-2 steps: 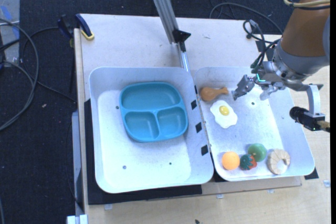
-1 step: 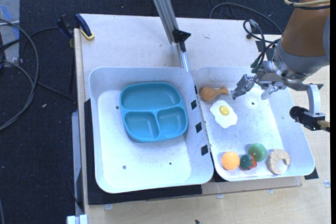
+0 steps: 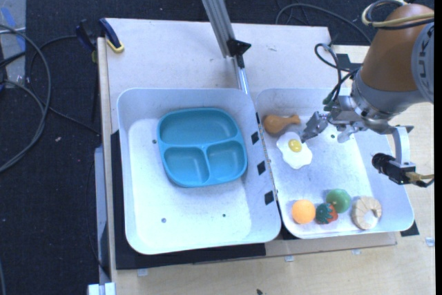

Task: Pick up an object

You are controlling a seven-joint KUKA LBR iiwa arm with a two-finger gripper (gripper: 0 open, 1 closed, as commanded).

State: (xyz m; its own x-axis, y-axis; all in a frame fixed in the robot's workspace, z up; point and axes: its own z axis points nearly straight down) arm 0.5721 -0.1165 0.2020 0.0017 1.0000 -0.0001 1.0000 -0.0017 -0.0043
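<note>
gripper hovers centre-right of frame, fingers narrowly parted, holding nothing. nearest targets: fried egg just below-left, drumstick to its left, both in the right bin. best to open wider, centre over one, descend straight.

The arm is reached in from the right, its orange band uppermost. The gripper is held low, pointed left, its fingers seen slightly parted.
</note>
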